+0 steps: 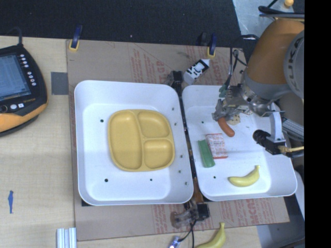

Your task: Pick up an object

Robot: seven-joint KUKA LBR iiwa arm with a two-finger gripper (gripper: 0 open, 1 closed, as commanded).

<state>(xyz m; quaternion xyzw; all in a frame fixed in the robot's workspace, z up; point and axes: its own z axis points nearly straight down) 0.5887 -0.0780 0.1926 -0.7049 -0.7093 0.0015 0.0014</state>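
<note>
The right bin [269, 187] holds a red-orange sausage [226, 128], a green block [206, 153], a small white and red packet [216, 144] and a yellow banana [244, 177]. My gripper [226, 112] hangs over the bin's upper middle, directly above the sausage's upper end and very close to it. The wrist body hides where the gripper meets the sausage. In the left bin [90, 185] lies a yellow divided plate [140, 139].
A teach pendant [18, 89] rests on the bench at far left. A black and white object [195, 70] lies behind the bins. A second banana [214, 237] lies off the bins at the front. Black cable hardware [262, 138] hangs over the right bin's right side.
</note>
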